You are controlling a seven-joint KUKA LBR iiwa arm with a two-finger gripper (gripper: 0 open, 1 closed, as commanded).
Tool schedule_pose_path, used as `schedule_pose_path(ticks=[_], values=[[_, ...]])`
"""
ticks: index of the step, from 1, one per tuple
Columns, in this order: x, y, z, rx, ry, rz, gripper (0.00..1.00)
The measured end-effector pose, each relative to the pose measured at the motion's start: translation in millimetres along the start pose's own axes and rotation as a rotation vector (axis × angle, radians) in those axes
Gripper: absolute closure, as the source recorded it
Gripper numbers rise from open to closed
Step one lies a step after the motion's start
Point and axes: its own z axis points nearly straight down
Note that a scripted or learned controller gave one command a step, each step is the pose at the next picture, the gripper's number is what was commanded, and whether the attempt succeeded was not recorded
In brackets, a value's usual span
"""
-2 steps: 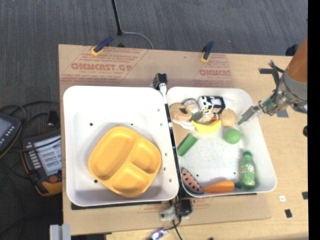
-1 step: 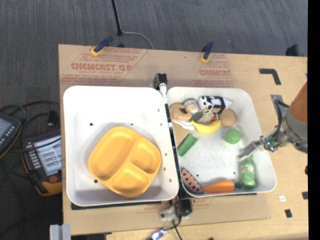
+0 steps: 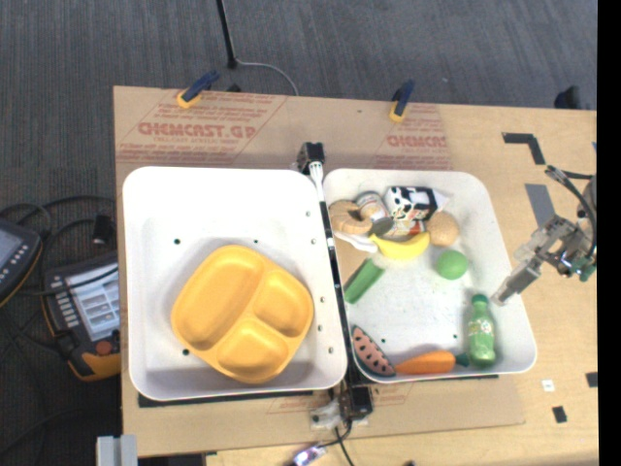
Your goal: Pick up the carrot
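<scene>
Brown counter carries two white bins; the left bin holds a yellow divided plate. Untouched, the carrot lies along the right bin's front wall beside a green bottle, so pickup remains undone. The claw hovers at that bin's right rim, angled down-left; I cannot tell its grip state.

The carrot was seen lying flat along the front wall of the right bin, near its front right corner. It was orange, slender and roughly horizontal. A watermelon slice was placed just beside its left end, a green bottle by its right end.
</scene>
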Motion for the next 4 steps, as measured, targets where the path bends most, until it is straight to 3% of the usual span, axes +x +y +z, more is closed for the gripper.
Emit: schedule_pose_path(ticks=[1, 2, 3, 4], values=[[2.3, -2.2, -9.7, 0.000, -0.001, -0.318, 0.00], [1.6, -1.4, -19.6, -0.002, -0.004, -0.317, 1.00], [26.0, 38.6, 11.2, -0.001, 0.001, -0.628, 1.00], [-1.9, 1.4, -163.3, -0.001, -0.003, -0.868, 1.00]])
